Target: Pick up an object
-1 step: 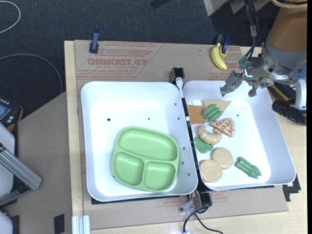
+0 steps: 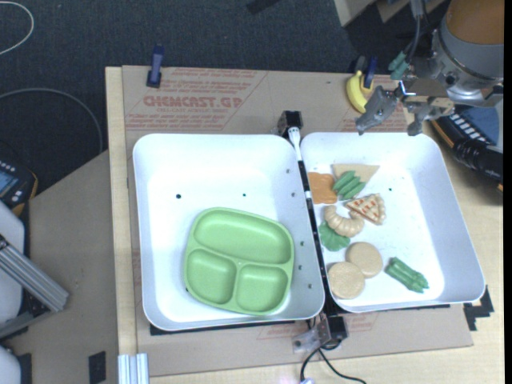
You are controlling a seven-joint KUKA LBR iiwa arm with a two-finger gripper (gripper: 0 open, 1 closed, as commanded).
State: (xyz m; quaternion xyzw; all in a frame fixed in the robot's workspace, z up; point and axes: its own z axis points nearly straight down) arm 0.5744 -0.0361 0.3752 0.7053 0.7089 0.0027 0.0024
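While the hand [image 2: 394, 112] hangs above the right bin's [image 2: 456, 214] far rim, its fingers stand apart with nothing between them. Toy food lies in that bin's left half: pizza slice [image 2: 366, 208], two biscuits [image 2: 355, 269], green beans [image 2: 407, 274]. Left bin [image 2: 160, 182] holds a green tray [image 2: 238, 260]

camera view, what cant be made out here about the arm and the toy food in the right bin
- Grey arm with orange band: cut off by the top and right edges of the camera view.
- Two-finger gripper: small and slightly blurred, hanging over the far rim of the shallow white right bin.
- Orange square toy piece: its left edge is hidden by the bin rim.
- Yellow object behind the bin: too small to identify.
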